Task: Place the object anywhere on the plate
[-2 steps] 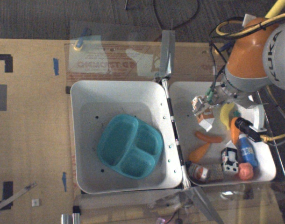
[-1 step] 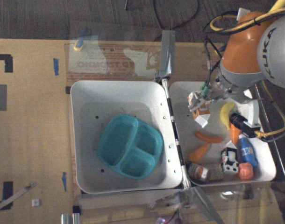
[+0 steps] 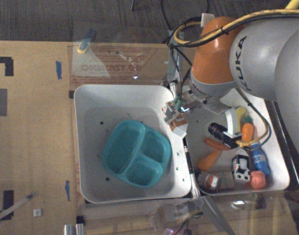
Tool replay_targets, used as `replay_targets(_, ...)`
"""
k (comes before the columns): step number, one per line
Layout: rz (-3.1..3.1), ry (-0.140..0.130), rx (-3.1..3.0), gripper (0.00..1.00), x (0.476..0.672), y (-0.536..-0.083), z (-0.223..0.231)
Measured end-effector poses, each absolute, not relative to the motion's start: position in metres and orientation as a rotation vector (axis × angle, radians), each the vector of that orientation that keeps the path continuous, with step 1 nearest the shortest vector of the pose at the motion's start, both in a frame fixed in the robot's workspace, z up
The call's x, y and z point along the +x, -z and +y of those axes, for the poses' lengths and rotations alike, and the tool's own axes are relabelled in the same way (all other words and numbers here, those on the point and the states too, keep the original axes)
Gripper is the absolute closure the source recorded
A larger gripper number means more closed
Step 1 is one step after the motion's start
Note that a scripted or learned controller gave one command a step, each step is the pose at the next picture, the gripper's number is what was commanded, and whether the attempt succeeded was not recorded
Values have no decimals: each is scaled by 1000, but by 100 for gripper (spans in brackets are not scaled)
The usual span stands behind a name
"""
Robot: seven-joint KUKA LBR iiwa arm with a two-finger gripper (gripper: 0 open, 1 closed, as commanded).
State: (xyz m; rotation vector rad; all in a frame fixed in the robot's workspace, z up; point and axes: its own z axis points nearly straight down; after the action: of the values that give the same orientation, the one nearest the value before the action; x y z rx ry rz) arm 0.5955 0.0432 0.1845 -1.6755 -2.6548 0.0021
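At the far left we see the brown tabletop (image 3: 37, 146), marked with black squares and short strips of blue tape (image 3: 58, 70), and a thin grey stick (image 3: 14, 207) lies near its lower corner. Next comes a clear sheet (image 3: 110, 65) with red print, flat on the tabletop just behind the left bin (image 3: 88, 131). In that bin lies the teal plate (image 3: 125, 148), a three-compartment one, flat on the floor, nearer the bin's right wall and set at a slant to it. The hand (image 3: 176, 112) hangs over the rim where the two bins meet, up and to the right of the plate in the view and not over it, with the bin's wall between the two. Right beneath the hand we make out a small orange-brown piece (image 3: 179, 126) at that shared rim (whether it rests there or is gripped, we cannot tell), and we cannot tell how far open the hand is either. The grey arm (image 3: 267, 48) with its orange band covers the upper part of the right bin (image 3: 277, 165). Crowded on that bin's floor are a slender red-orange stick (image 3: 215, 143) and, just below it, an orange carrot shape (image 3: 208, 160), both near the left wall. A dark jar (image 3: 209, 181) lies on its side by the near wall. Further right stand a black-and-white block (image 3: 241, 166), an orange piece with a yellow-green top (image 3: 246, 129), a blue bottle (image 3: 260, 159) and, touching the bottle's lower end, a pink ball (image 3: 258, 179).
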Motion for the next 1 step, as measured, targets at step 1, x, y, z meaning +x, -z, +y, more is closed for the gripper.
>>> replay_targets(1, -2657, 1, -1678, 100, 597, -195, 43)
